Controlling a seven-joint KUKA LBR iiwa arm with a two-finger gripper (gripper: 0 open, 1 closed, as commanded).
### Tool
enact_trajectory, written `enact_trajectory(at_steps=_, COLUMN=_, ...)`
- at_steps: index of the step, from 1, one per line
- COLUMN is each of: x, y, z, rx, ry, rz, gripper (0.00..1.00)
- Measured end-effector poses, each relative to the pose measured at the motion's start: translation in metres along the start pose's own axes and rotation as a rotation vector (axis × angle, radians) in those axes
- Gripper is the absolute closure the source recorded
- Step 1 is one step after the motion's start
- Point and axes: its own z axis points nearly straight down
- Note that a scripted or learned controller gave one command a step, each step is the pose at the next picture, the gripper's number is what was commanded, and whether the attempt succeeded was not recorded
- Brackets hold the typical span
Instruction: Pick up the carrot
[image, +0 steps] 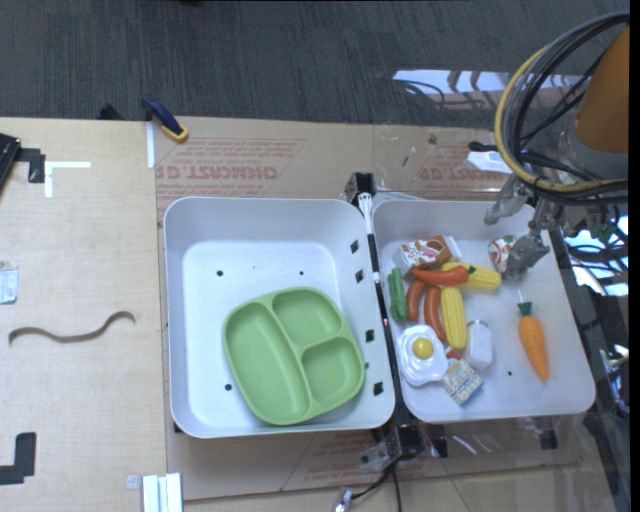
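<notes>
Lying alone near the right bin's (575, 400) right wall, the carrot (533, 345) is looking light, rigid and slick, likely best pinched across its thick upper body, while the gripper (520, 255) is hovering just above, its opening impossible to tell.

1. I can make out red block lettering on the cardboard sheet (262, 160), well off from the gripper (528, 243) past the bins' far side; it runs upside down, roughly "CHEMCAST GP."
2. Nothing else reads clearly.
</notes>
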Motion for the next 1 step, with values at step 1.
enact_trajectory(at_steps=1, x=0.0145, y=-0.0415, z=0.1562, rx=0.001, ry=-0.004, rz=0.377, gripper=0.0)
